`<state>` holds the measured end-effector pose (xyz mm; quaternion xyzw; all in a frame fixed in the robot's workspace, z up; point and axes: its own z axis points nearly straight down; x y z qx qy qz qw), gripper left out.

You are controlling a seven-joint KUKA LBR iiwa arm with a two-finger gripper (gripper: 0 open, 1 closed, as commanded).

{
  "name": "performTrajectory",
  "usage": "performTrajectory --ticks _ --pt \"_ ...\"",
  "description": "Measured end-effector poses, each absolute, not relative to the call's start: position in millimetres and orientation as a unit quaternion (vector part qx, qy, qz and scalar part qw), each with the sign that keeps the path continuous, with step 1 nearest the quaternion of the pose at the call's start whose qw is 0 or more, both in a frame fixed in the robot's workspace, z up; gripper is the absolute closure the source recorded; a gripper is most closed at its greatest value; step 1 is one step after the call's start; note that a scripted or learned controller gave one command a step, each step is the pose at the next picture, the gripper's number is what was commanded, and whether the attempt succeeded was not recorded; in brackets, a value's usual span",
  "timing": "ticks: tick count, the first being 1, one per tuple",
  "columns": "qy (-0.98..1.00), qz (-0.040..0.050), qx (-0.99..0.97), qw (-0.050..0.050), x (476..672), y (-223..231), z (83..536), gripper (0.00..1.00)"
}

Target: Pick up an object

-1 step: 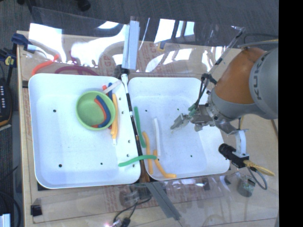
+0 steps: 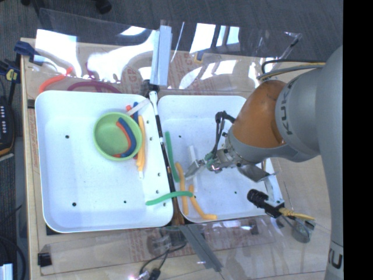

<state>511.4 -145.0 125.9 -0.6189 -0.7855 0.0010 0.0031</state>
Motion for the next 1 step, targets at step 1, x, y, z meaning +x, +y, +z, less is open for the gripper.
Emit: performTrajectory --ticks 1 --pt "-0.813 0.0017 -0.582 -0.005 481.8 -123.0 93.8 0.0"
